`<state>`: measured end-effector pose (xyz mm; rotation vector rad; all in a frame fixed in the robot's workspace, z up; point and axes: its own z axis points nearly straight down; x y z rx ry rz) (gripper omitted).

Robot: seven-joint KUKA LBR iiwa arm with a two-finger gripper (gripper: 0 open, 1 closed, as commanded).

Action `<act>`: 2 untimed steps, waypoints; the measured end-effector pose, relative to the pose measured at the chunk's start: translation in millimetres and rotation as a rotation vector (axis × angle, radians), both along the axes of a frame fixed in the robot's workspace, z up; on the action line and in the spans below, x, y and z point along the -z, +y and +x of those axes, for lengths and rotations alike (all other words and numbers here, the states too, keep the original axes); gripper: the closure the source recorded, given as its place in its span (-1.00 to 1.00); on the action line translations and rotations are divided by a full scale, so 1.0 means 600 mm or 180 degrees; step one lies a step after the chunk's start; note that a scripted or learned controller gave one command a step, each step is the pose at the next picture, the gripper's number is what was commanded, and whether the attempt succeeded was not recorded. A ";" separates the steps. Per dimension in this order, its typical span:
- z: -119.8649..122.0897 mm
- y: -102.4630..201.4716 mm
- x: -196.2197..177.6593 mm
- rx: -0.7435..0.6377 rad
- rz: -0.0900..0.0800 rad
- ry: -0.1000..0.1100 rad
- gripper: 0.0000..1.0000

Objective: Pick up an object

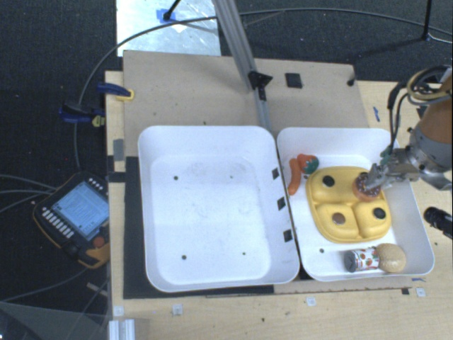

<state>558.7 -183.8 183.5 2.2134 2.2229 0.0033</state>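
Where yellow tray (348, 202) sits, hand (369, 185) touching it

The grey arm (433, 144) reaches in from the right edge, its orange band near the upper right corner. The wrist angles down and leftward, ending in the gripper (371, 183), which sits low with its tip pointing left.

— Where does the camera sit?
— Fixed above the tabletop (212, 91), looking down at a slant, far enough to take in both white bins (212, 204) mid-frame.
— What rings them?
— Dark floor along the frame's left and top; the arm (432, 144) enters from the right.
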 end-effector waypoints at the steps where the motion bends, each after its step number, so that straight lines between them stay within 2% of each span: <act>1: 0.006 0.004 -0.107 -0.0005 -0.0002 -0.0010 1.00; 2: 0.008 0.004 -0.122 -0.0005 0.0003 0.0004 1.00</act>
